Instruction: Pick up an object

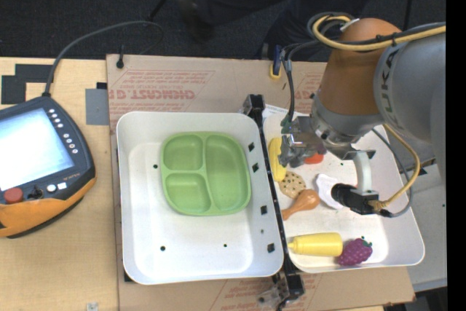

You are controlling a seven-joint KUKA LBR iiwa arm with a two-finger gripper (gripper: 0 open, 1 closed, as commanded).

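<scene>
My tool hangs low over the right bin, above a banana and a cookie; I cannot tell its grip. A drumstick, a yellow bottle and grapes lie nearer the front. A green tray sits in the left bin.

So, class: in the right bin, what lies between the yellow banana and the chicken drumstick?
In the camera view, a round speckled cookie lies between the banana and the drumstick.
</scene>
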